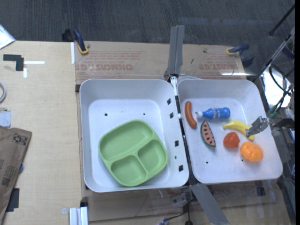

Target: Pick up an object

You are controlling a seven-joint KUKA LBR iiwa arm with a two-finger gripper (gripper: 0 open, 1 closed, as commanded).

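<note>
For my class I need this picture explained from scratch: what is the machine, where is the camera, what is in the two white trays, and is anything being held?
One camera, fixed above the bench, looks down at a slant on two shallow white bins side by side. The left white bin holds a light green plastic plate with three compartments. The right white bin holds toy food: a long red-brown sausage, a blue and white bottle lying on its side, a watermelon slice with black seeds, a yellow banana, a small red tomato-like fruit and a round orange fruit.

The machine is a robot arm reaching in from the right. Its metal two-finger gripper sits just at the banana's right end. The picture shows nothing between its fingers, so nothing is held yet.
</note>
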